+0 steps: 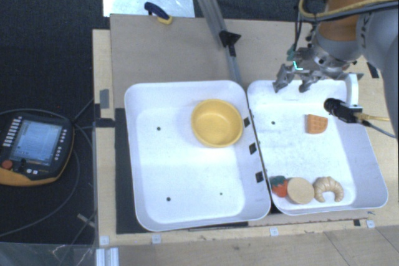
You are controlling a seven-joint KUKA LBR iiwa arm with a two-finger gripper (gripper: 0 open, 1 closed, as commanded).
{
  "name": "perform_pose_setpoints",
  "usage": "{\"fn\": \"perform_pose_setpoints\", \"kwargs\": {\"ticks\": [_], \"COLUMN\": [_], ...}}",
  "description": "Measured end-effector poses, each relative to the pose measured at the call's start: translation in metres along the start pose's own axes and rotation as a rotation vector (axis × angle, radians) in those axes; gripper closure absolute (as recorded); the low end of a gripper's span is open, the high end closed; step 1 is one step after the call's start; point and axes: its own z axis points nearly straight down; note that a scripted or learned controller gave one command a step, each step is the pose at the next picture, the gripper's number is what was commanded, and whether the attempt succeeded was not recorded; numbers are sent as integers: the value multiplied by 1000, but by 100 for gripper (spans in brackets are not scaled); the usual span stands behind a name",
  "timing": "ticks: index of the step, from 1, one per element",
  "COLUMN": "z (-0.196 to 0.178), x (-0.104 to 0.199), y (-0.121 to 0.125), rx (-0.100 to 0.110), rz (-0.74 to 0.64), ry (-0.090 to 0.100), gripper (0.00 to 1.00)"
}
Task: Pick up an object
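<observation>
Nearest the camera, along the front wall of the right bin [374, 196], three small food-shaped items sit in a row: a red and green piece [278, 184] at the left, a round tan disc [300, 190] touching it, and a pale croissant [328, 189] just beside the disc. The croissant's long axis runs left to right, its curved tips pointing toward the front wall. Farther back in the same bin lies an orange waffle-like piece [316, 124], roughly square, its edges slightly tilted from the bin's walls. Over the bin's rear left corner hangs the gripper [292, 85], its two dark fingers spread apart with nothing between them. The orange piece lies near the gripper, toward the front and right of it; the row of three is well apart from it, at the opposite end of the bin. The grey arm [368, 3], with its orange band, reaches in from the upper right. A yellow bowl [216, 123] sits upright in the left bin [143, 184], near its rear right corner.
</observation>
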Motion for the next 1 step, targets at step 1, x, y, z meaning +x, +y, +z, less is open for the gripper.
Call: {"fn": "perform_pose_setpoints", "kwargs": {"ticks": [1], "z": [0], "x": [0], "y": [0], "rx": [0], "rz": [0], "ry": [0], "gripper": [0]}}
